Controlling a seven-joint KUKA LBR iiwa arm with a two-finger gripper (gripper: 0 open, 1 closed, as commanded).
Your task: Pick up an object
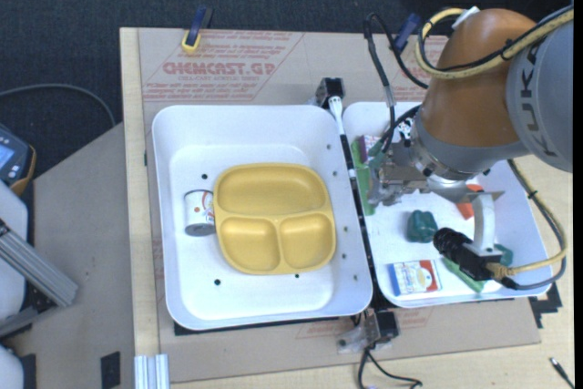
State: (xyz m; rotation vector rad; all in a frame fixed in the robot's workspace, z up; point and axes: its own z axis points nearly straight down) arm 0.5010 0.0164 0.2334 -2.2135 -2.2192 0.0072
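**Gripper lowered at the left wall of the right bin; grip not discernible**

The arm (474, 96) is seen reaching in over the right bin (393, 243), its orange band covering the bin's far half. The gripper (388, 183) is held low near that bin's left wall, about midway along it. Whether it is wide, narrow or closed on anything cannot be told, as the wrist hides it from above.

A green object (364, 170) is seen against the left wall of the right bin, just beside the gripper; contact between the two cannot be judged. A dark teal object (421, 225) lies near the bin's middle, on the near side of the gripper and apart from it. A small printed card (414, 276), white with red and blue, lies flat by the near edge. An orange piece (466, 210) and a white object (484, 229) are placed towards the right edge, and a green strip (475, 279) lies near the near right corner.

In the left bin (173, 132), a yellow divided plate (273, 219) is set at the centre. A small can (198, 212) lies on its side touching the plate's left edge. Both bins are carried side by side on the bench (146, 196).
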